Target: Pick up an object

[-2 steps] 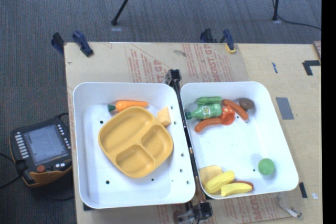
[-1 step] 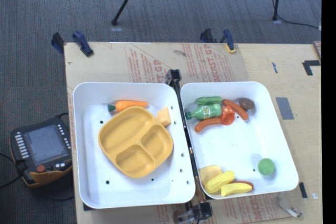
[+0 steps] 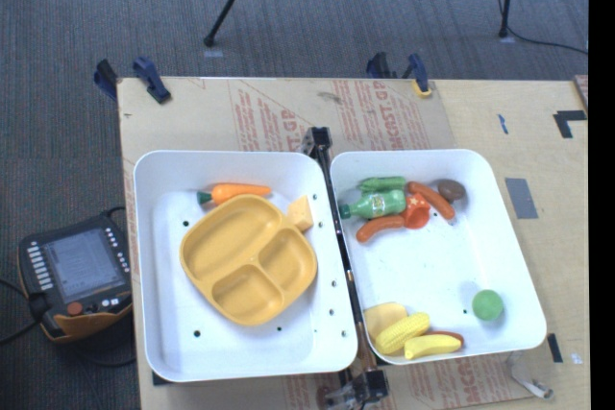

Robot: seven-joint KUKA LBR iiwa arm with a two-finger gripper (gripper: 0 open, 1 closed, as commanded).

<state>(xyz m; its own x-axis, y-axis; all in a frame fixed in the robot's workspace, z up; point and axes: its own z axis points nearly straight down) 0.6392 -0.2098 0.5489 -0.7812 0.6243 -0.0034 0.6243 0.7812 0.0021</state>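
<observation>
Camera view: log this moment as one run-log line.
left bin: yellow tray, carrot | right bin: green bottle, corn, green ball | pick: not started

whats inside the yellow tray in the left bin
The yellow tray shows three bare compartments with nothing in them. A carrot and a yellow wedge lie at its far edge, outside it. Whatever is under the tray is covered.
</observation>
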